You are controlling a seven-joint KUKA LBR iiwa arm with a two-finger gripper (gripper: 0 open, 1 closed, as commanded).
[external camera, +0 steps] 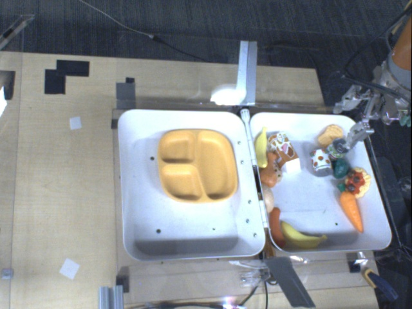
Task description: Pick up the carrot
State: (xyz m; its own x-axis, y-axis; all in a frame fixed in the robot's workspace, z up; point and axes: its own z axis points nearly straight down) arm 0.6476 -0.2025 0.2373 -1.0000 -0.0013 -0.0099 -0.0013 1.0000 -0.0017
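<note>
Now, your carrot (351,211) is a short orange cone with its point aimed at the near right corner of the right bin (309,188) and its thick end up against a small red, yellow and green cluster (354,180). It lies flat on the bin floor close to the right wall. The gripper (353,136) hangs over the far right part of that bin, its tip down beside a small white and red piece (321,161) and a tan piece (330,134); the carrot sits nearer you than the tip, apart from it, with nothing of it in the gripper. You cannot tell from this view how wide the gripper stands. Along the left wall of the bin you have a banana (261,147), and a second banana (302,237) lies at the near edge. The left bin (138,172) holds a yellow tray (196,165). Both bins rest on a pale wooden bench (58,192), with dark floor beyond.
</note>
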